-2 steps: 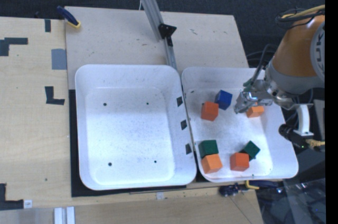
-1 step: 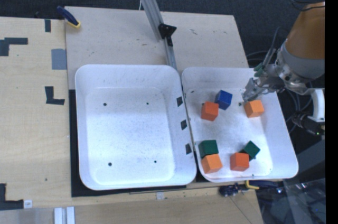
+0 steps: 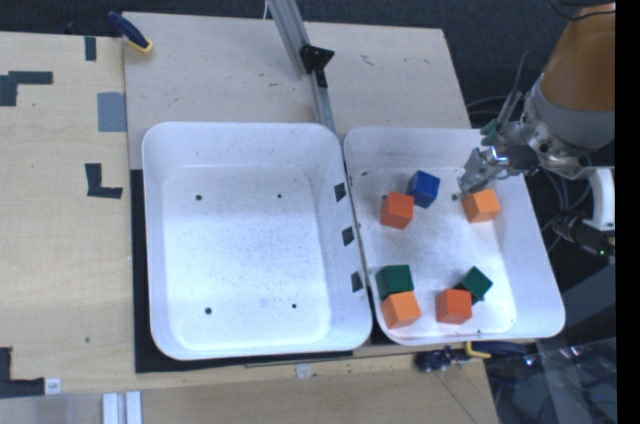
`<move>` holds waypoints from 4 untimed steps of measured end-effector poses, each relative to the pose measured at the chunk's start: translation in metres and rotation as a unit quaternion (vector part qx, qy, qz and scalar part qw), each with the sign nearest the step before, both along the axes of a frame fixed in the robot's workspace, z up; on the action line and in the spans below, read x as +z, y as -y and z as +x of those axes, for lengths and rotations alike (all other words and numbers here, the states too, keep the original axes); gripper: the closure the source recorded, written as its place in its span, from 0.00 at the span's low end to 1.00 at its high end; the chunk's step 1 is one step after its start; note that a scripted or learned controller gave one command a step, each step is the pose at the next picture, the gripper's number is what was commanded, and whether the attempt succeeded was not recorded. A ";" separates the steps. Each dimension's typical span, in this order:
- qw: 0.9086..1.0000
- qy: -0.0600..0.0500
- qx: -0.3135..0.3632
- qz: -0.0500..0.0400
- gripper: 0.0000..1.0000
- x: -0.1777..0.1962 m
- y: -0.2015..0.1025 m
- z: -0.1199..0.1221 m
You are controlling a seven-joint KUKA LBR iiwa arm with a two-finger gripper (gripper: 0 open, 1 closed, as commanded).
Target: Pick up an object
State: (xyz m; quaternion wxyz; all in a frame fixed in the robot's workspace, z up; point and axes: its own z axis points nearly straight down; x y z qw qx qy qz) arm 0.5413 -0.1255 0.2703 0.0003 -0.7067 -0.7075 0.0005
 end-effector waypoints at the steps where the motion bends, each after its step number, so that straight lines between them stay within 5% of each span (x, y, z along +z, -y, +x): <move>1: 1.000 -0.001 0.002 0.000 1.00 -0.013 -0.042 0.015; 4: 1.000 0.001 0.003 0.001 1.00 -0.037 -0.203 0.076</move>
